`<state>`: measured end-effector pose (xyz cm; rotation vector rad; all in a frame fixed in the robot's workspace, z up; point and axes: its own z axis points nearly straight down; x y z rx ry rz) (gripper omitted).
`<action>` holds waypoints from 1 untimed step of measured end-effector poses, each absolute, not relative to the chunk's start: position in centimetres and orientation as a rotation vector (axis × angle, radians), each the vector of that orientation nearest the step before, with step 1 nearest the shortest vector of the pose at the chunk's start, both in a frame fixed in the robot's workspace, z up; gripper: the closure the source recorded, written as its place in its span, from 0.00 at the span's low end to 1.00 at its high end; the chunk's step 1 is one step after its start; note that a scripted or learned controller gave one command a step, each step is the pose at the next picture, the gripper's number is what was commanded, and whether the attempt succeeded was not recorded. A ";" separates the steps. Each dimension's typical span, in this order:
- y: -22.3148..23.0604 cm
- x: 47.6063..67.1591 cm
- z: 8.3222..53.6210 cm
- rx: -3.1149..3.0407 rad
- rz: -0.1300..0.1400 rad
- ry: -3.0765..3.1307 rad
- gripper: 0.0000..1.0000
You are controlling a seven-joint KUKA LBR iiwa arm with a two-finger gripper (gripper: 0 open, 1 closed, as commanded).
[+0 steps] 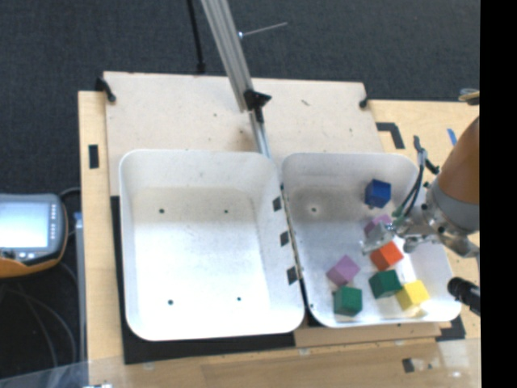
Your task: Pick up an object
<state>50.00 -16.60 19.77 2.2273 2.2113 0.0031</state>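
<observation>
The right bin [323,184] holds several small blocks. A blue cube [377,192] lies toward its far side. An orange cube [387,255] sits near the right wall, with a dark green cube [385,283] and a yellow cube [413,294] just in front of it. A lilac block [343,269] and a second green cube [348,300] lie near the front middle. My gripper [389,231] reaches in from the right, low over the bin, directly above the orange cube and beside a small lilac piece [373,228]. Nothing is seen held.
The left bin [202,241] adjoins the right one along a shared wall. A slanted metal rail [230,47] comes down to the bins' far junction. A small screen device [28,225] sits off the bench at the left. The arm's orange band [462,164] hangs over the right bin's edge.
</observation>
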 end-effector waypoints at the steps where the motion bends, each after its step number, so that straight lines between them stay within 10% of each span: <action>1: -16.6 55.5 12.1 2.212 0.008 2.211 0.00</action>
